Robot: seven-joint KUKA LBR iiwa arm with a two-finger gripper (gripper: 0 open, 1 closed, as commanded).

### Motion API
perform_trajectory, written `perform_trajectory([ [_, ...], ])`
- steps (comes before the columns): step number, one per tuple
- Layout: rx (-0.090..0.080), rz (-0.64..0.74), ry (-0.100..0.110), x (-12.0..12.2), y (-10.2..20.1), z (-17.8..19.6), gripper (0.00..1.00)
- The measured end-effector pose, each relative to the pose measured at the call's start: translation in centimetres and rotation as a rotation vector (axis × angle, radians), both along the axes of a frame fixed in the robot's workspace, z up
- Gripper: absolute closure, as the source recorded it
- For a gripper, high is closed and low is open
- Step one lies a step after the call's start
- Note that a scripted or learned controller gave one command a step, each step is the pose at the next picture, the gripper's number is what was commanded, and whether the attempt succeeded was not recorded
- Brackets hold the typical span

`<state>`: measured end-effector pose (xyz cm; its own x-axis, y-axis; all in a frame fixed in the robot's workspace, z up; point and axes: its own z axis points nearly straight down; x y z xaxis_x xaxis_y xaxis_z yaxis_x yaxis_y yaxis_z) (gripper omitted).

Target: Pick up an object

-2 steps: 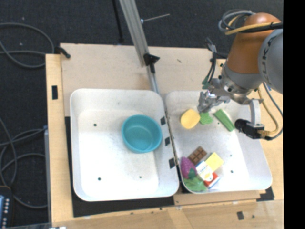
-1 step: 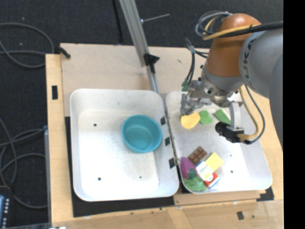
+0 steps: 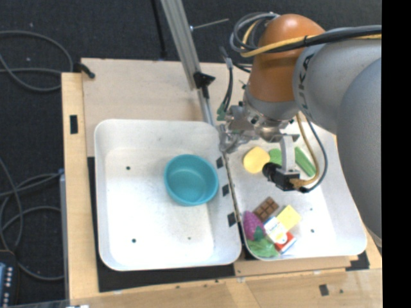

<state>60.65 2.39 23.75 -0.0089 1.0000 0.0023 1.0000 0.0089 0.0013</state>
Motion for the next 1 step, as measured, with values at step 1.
perform_trajectory([
  [1,-0.001,-0.001,0.002,-0.99,5.28,-0.91,1.0],
])
